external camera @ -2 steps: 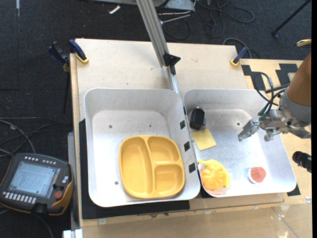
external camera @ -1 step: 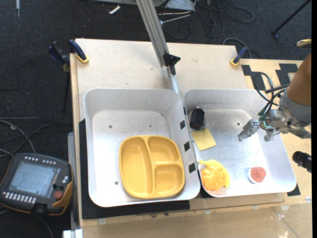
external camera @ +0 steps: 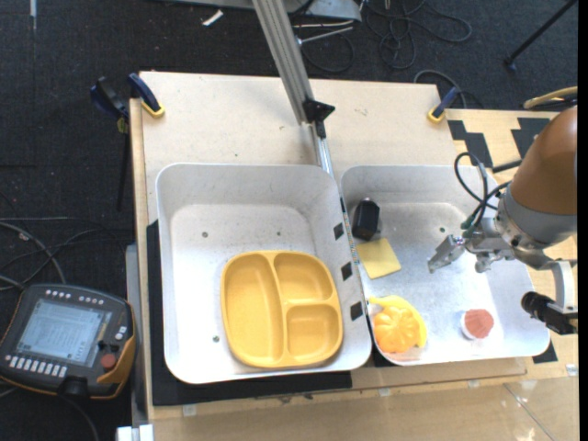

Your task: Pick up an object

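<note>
Nearest the camera, a handheld control unit (external camera: 66, 340) with a grey screen and an orange edge lies on the dark carpet (external camera: 64, 154) to the left of the table (external camera: 230, 118). The table is a pale board, speckled and scuffed, and it carries two shallow white bins side by side.

The left bin (external camera: 184, 209) holds a yellow divided plate (external camera: 280, 309) with three compartments, lying flat toward the bin's front. The right bin (external camera: 413, 219) holds four things. At its front edge sits a yellow and orange toy (external camera: 397, 324), touching the wall between the bins. Well apart from it to the right, near the front right corner, lies a small round pink piece (external camera: 478, 322). Farther back, a flat yellow square (external camera: 380, 258) rests on the bin floor, and a small black object (external camera: 367, 219) stands just behind it, touching or nearly touching its rear edge.

The tool (external camera: 459, 250) hangs over the right part of the right bin, between the yellow square and the bin's right wall, with its two fingers spread apart and nothing between them. The arm (external camera: 547, 182) reaches in from the right, with an orange band above the wrist.

Behind the bins, a slanted metal pole (external camera: 285, 49) rises from the table. Yellow clamps (external camera: 147, 99) grip the far corners, and cables (external camera: 404, 16) trail over the carpet beyond.
</note>
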`<state>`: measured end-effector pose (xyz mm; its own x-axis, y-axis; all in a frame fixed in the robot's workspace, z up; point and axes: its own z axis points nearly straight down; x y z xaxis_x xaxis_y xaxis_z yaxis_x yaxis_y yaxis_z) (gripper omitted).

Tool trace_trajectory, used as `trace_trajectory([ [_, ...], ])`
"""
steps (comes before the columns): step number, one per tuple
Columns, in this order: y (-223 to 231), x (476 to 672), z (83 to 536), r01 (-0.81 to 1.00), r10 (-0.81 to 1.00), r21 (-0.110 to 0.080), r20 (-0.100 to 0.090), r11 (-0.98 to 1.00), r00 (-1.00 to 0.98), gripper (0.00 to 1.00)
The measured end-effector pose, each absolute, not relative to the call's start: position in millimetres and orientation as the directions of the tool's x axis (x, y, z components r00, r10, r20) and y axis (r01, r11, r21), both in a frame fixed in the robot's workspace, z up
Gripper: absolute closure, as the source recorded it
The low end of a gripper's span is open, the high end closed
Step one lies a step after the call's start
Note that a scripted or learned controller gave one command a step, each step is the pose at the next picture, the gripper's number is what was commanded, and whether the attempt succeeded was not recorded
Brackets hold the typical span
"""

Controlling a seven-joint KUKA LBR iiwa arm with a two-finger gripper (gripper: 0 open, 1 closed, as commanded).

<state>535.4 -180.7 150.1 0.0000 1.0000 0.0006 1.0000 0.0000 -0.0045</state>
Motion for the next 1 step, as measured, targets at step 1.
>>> trace_trajectory([
  [1, -179.8, 534.3, 96.7, 1.0, 1.0, -0.005, 0.001, 0.0, 0.0, 0.0],
])
